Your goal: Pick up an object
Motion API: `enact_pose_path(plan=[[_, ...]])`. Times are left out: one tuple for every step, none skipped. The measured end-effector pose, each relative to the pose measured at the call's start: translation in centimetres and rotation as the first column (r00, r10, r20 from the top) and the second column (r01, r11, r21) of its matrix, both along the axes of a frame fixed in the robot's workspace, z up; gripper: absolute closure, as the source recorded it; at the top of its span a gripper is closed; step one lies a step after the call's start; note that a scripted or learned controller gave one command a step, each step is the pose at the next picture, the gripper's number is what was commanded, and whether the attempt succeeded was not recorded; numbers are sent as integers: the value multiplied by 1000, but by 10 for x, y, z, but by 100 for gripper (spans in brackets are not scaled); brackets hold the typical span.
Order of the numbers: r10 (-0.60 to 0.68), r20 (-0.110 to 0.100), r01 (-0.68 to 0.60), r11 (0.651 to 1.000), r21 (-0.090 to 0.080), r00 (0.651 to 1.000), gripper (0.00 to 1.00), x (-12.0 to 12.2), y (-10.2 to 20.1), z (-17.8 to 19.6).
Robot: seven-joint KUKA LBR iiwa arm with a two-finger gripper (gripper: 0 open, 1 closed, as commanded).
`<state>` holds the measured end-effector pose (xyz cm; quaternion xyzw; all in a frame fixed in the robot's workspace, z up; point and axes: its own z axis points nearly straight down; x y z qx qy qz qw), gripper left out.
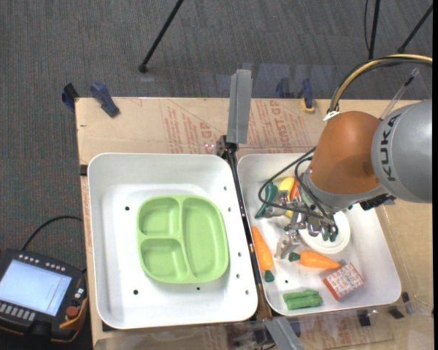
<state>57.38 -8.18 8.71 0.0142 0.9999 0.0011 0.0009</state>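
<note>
While the grey arm (405,155) reaches in from the right edge of the frame, its orange band (347,155) sits over the upper middle of the right bin (379,265), and the wrist points down into that bin. The gripper (301,233) hangs low over the bin's centre, amid a tangle of dark cables; I cannot tell how it is set, and nothing can be made out in its grasp.

White letters reading "KUKA" run down the grey housing near the right edge. Red printing, seen upside down, crosses the brown board (168,126) behind the bins; it is too faint to read surely.

Two carrots lie near the gripper. One carrot (263,248) lies lengthwise along the bin's left wall, just left of the gripper and lower in the frame. The other carrot (320,260) lies crosswise just below the gripper, next to a white round dish (339,237). A red block (344,281) sits toward the lower right, a green block (303,299) at the bottom, and a yellow piece (285,187) peeks out above the gripper.

The left bin (106,268) holds a green divided plate (182,238).
</note>
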Motion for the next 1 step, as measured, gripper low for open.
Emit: enact_pose_path(plan=[[-180, -15, 180, 984, 0, 984, 0, 63, -23, -2]])
